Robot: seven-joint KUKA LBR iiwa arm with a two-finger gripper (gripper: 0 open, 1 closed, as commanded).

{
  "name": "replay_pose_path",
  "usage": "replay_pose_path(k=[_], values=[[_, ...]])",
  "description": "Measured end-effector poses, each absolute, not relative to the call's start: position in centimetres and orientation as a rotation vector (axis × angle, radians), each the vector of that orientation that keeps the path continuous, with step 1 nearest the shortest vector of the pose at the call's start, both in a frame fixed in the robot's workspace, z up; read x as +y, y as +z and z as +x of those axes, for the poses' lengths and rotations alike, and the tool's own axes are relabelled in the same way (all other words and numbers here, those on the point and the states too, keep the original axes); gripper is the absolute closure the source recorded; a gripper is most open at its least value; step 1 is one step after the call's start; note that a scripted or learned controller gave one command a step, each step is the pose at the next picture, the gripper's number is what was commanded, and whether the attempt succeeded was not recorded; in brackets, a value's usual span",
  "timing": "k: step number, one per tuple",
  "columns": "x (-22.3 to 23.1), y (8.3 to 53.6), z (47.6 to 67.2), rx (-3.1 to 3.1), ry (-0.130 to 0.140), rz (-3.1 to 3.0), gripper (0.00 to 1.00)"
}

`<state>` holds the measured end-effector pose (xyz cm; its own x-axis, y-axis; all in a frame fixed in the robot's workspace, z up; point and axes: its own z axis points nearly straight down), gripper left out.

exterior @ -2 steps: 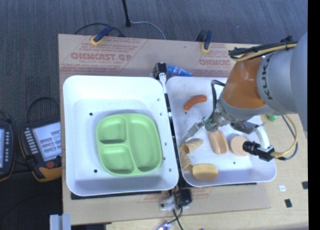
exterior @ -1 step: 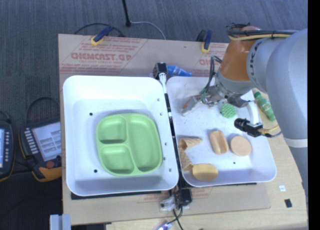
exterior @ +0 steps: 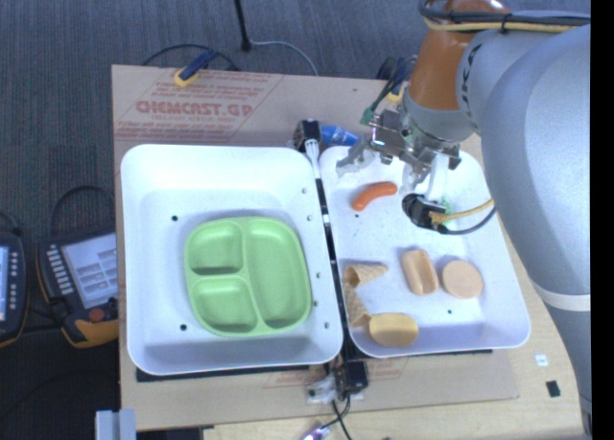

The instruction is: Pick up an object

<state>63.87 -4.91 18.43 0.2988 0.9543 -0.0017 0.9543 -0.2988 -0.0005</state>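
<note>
My gripper (exterior: 384, 168) hangs over the back of the right bin (exterior: 499, 333), its fingers spread open with nothing between them. Just in front of it, and a little lower in the view, an orange sausage-shaped piece (exterior: 372, 196) lies on the bin floor. Nearer the front are a tan bun (exterior: 417, 271), a round tan disc (exterior: 462, 279), a pale wedge (exterior: 363, 274) and a yellow-tan roll (exterior: 393, 329). The grey arm crosses the right side of the view.
The left bin (exterior: 153, 189) holds a green divided plate (exterior: 249, 275). A blue object (exterior: 338, 133) lies at the right bin's back left corner. A second small wedge (exterior: 356, 310) sits against the dividing wall. Cables and a handheld unit (exterior: 82, 285) lie off the bench at left.
</note>
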Motion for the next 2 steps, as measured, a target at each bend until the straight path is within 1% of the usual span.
replay_pose_path(k=[1, 2], values=[[-9.8, 8.9, 60.2, 1.927, 0.003, 2.477, 0.0], [-3.8, 18.5, 66.8, 2.255, -0.001, 2.185, 0.0]])
